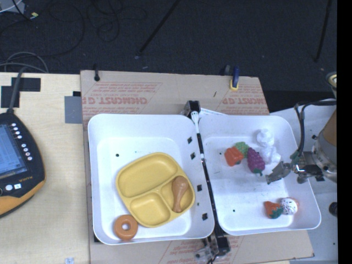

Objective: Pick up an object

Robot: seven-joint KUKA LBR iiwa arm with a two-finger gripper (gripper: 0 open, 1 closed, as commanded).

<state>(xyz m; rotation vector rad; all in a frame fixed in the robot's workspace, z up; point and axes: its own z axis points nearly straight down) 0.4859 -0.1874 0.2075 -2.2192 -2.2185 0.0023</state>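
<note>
In the right bin (242, 224) lie a red and green toy vegetable (234, 154), a purple bunch of grapes (255, 161) and a crumpled white object (267, 143), all close together near the back. A red and white toy (281, 208) rests near the bin's front right corner. My gripper (276, 172) reaches in over the right rim, low and just right of the grapes, below the white object. Nothing can be seen held in it.
The left bin (104, 147) holds a yellow divided plate (144, 176) with a brown drumstick (179, 192) on it, and a donut (126, 227) beside it at the front. A teach pendant (14, 158) lies on the bench at far left.
</note>
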